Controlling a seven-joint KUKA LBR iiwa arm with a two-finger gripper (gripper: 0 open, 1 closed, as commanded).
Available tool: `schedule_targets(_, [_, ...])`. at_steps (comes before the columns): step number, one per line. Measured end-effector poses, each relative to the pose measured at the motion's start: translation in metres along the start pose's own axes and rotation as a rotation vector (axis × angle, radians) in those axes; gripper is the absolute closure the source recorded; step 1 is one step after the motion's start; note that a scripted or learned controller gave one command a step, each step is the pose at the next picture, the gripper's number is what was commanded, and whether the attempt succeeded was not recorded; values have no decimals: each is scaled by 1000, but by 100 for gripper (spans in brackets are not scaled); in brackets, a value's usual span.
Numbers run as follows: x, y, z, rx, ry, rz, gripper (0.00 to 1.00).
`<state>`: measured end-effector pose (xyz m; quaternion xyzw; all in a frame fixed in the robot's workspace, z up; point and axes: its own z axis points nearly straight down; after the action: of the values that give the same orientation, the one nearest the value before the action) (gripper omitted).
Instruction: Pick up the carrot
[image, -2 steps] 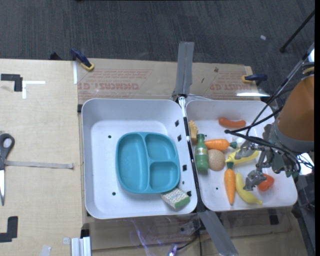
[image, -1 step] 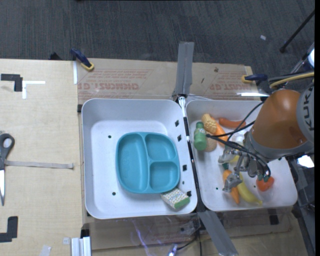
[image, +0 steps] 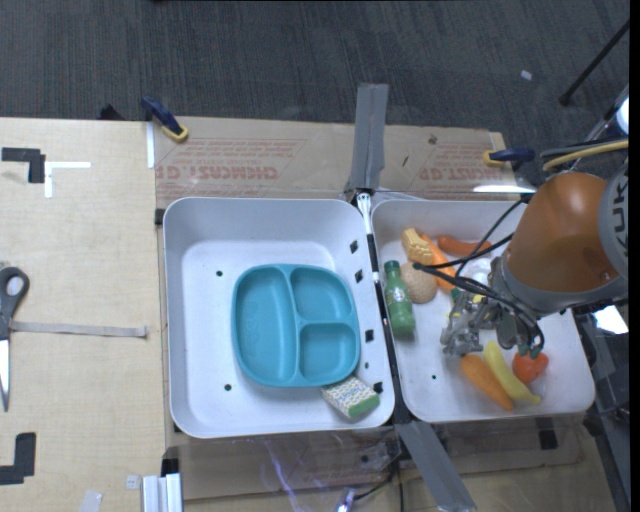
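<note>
The carrot (image: 484, 381) lies ungrasped in the right bin (image: 430, 400) (beside a yellow banana (image: 510, 376)); the jaws hover just above it, their spread impossible to tell

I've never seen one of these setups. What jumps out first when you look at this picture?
The big orange band of the robot arm on the right grabs the eye, hanging over the right bin, where its gripper sits low among toy food: a carrot, a yellow banana and a green bottle. Next is the bright blue divided plate in the middle of the left bin, with a small sponge at its lower corner.
</note>
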<state>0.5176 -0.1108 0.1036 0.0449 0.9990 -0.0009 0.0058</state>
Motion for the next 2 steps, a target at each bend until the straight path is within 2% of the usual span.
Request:
schedule_targets(1, [-19,85,-124,-2,5,-140,100])
schedule_targets(2, [-18,85,-124,-2,5,-139,0])
